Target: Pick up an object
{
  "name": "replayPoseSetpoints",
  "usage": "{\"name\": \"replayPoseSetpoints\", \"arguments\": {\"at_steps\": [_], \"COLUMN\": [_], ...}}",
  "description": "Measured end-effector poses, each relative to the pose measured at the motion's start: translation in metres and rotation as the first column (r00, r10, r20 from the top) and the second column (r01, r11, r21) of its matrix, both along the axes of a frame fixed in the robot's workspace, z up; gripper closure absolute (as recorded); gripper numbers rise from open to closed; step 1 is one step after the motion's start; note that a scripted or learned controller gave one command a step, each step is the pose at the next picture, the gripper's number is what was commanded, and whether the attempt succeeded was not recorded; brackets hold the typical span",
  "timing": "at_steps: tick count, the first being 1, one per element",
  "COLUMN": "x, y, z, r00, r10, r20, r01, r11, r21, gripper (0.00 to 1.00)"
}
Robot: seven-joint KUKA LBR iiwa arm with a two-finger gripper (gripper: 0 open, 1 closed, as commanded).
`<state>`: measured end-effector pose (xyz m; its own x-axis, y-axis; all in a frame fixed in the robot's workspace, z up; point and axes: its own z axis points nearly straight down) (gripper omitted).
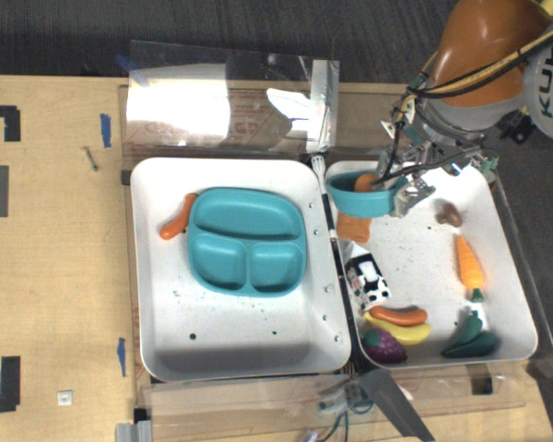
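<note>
A teal bowl [358, 201] hangs at the upper left corner of the right bin [514, 279], overlapping the divider between the bins. Inside it lies a small orange piece [363, 183]. My gripper [396, 182] comes down from the upper right and is shut on the bowl's right rim, with a dark finger inside the rim and a metal finger [411, 194] outside. Just under the bowl shows an orange block [354, 229].
The right bin also holds a cow toy [370, 282], a hot dog [398, 317] on a banana [409, 332], purple grapes [382, 345], a carrot [469, 262], a brown piece [450, 215] and a dark green vegetable [470, 341]. The left bin [157, 339] bears a teal divided plate [247, 239] and an orange sausage [176, 219].
</note>
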<state>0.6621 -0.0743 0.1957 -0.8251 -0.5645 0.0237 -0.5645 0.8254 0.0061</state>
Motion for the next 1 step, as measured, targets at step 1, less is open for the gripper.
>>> {"name": "replayPoseSetpoints", "arguments": {"at_steps": [1], "x": [0.0071], "y": [-0.0068], "z": [0.0641], "r00": [0.998], "r10": [0.041], "r20": [0.037], "r01": [-0.041], "r11": [0.999], "r21": [0.008], "gripper": [1.00]}}
